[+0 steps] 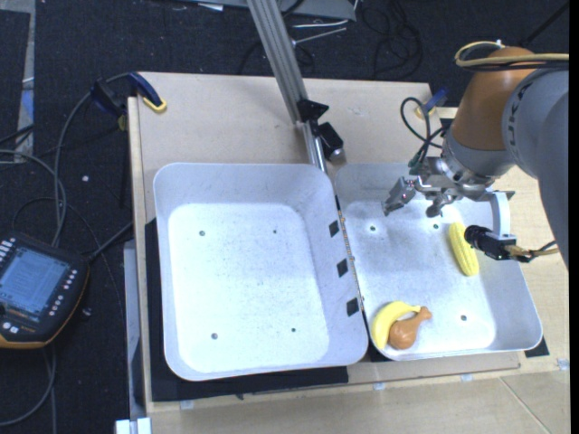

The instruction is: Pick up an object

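Two light, stiff toys in right bin (507, 328): corn cob (464, 249) at 3 o'clock, drumstick (406, 329) at 6; tool (414, 194) hovers spread, holding nothing; grab corn across its middle.

A: Bench top (226, 116): pale wood or board, matt, unvarnished look. Two bins, left (240, 278) and right (407, 242): white plastic, smooth, faintly speckled, slight sheen.

B: Arm (534, 120): grey casing, smooth, satin; orange band (484, 107) glossy. Gripper (418, 197): bare metal, perhaps, but too small to be sure.

A: Corn cob (464, 250): yellow, bumpy, plastic-looking. Banana (391, 315): smooth yellow plastic. Drumstick (407, 328): orange-brown, slightly shiny.

B: Slanted post (276, 43): brushed aluminium. Floor (81, 43): dark, rough carpet.
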You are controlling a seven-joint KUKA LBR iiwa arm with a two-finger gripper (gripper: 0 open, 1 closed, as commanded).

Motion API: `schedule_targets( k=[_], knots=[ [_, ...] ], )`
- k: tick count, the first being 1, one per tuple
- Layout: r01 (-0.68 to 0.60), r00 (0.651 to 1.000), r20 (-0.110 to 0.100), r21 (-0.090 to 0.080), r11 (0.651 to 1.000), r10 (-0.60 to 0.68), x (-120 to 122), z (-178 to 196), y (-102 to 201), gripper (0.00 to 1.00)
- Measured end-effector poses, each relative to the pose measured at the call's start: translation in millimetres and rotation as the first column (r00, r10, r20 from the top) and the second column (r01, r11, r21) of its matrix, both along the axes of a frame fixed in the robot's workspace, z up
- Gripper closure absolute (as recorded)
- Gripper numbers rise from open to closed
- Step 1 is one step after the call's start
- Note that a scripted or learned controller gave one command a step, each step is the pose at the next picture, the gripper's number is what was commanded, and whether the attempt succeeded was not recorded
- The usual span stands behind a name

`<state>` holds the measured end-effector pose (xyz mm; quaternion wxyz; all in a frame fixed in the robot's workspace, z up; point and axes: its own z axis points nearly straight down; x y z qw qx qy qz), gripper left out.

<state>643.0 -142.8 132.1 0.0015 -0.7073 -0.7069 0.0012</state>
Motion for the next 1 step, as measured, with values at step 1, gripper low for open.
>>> schedule_targets(
  k=[1],
  knots=[
    [-0.001,1.0,0.001,0.0,1.0,0.001,-0.7,-38.8,0.4,0.0]
  ],
)
